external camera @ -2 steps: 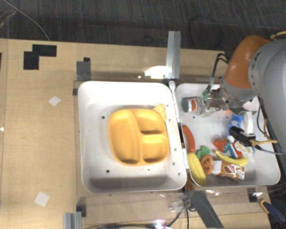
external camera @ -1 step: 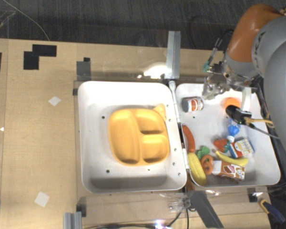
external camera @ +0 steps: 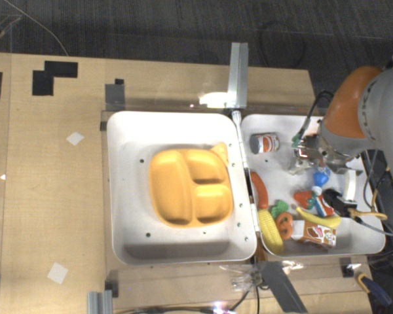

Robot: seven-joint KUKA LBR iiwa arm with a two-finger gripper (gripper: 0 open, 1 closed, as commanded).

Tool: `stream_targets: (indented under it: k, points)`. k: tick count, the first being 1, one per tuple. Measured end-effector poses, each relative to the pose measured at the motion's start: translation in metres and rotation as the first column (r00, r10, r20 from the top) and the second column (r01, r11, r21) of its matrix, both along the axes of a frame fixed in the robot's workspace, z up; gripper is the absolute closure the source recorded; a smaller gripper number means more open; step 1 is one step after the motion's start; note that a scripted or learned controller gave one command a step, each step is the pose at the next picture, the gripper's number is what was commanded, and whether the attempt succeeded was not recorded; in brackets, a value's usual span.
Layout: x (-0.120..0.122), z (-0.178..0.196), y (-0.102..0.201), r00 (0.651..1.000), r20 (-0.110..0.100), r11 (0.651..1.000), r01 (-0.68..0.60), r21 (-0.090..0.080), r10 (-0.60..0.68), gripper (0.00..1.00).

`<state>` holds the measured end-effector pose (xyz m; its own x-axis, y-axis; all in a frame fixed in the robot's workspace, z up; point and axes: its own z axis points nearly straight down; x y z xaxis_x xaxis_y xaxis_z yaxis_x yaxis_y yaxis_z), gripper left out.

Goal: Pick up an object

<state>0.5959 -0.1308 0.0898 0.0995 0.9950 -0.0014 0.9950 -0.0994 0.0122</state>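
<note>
The right bin (external camera: 275,124) holds several small items. A small can (external camera: 264,143) lies on its side near the back left, and a red sausage-like piece (external camera: 259,190) lies along the left wall. A yellow corn cob (external camera: 270,230), a banana (external camera: 318,217), a small carton (external camera: 316,234) and a blue piece (external camera: 321,177) sit toward the front. My gripper (external camera: 303,153) hangs over the bin's middle back, right of the can and just above the blue piece. Nothing is visibly held in it.
The left bin (external camera: 124,175) contains a yellow divided tray (external camera: 188,185). A metal post (external camera: 238,77) stands behind the wall between the bins. The grey arm with its orange band (external camera: 350,110) covers the right bin's far right corner. Cables (external camera: 370,211) trail at the right edge.
</note>
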Motion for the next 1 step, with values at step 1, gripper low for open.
stream_targets:
  k: [1]
  points:
    - [-0.0002,-0.0013,0.0013,1.0,-0.002,1.0,-0.001,0.001,0.001,0.0]
